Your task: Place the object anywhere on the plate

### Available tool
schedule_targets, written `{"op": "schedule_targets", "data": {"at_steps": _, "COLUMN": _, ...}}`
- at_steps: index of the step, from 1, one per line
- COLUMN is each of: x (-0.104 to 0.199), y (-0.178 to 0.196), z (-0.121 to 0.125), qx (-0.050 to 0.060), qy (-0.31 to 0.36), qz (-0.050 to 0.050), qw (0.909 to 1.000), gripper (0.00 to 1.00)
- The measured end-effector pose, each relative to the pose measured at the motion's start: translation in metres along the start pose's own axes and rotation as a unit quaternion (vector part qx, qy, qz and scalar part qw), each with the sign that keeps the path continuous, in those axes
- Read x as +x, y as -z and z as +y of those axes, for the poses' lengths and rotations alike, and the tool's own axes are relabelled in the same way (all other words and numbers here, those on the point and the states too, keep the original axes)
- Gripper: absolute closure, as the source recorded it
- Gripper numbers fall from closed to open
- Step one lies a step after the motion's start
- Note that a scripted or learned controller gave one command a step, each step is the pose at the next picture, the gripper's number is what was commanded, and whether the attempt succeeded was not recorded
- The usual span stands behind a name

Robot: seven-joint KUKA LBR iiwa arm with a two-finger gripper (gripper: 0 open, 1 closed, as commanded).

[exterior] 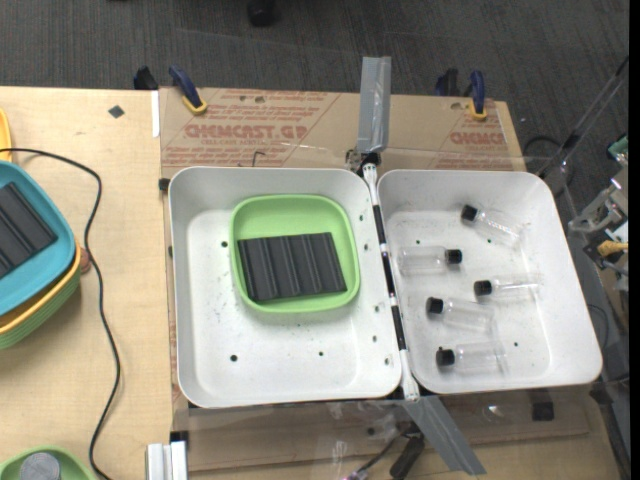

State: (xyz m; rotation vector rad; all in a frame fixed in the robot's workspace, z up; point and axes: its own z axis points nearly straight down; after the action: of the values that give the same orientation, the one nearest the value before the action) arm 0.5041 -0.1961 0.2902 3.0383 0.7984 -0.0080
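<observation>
Both bins are laid out in the camera view, and all the pieces are in the right bin (pixel 560 268): five small clear vials with black caps are scattered on its floor, all lying on their sides. One is seen up near the back (pixel 492 225), one toward the middle divider (pixel 428 260), one in the centre (pixel 508 289), one just below it (pixel 458 312), and the front vial (pixel 472 357) is nearest the front wall. None is touching another. The green plate (pixel 296 211) is set in the left bin (pixel 200 348), well apart from the vials, with a dark ribbed mat (pixel 292 266) resting in it. The state of the claw cannot be told here. Nothing has been placed on the plate yet, so the pick is judged to be the step in hand. The vials are judged to be light, stiff and smooth, and likely to roll or skid if nudged from the side. A grip across the clear barrel, square to the long axis and near the middle, is judged safest; the cap end would be expected to tip the tube. The back vial lies at a slant, so the wrist would need to be turned to match it. On the ribbed mat, rolling should be checked by the grooves.
</observation>
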Motion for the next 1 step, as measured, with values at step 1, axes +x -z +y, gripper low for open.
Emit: {"op": "schedule_targets", "data": {"at_steps": 1, "x": -0.0285, "y": 0.0044, "z": 0.0136, "qx": 0.000, "qy": -0.086, "qz": 0.000, "qw": 0.9963, "gripper": 0.00}}
